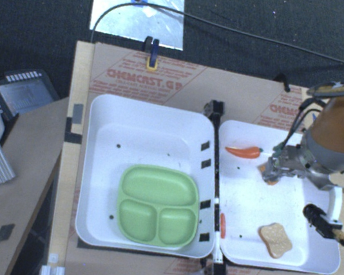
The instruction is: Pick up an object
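Two white bins sat side by side on cardboard. One green divided tray point(158, 205) lay in the left bin point(107, 116). One carrot point(243, 151) and one bread slice point(275, 240) lay in the right bin point(327, 261). Whether the gripper point(273, 171) near the carrot was spread could not be told.

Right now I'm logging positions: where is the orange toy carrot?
The orange toy carrot lies at the right white bin's far end, just left of the gripper.
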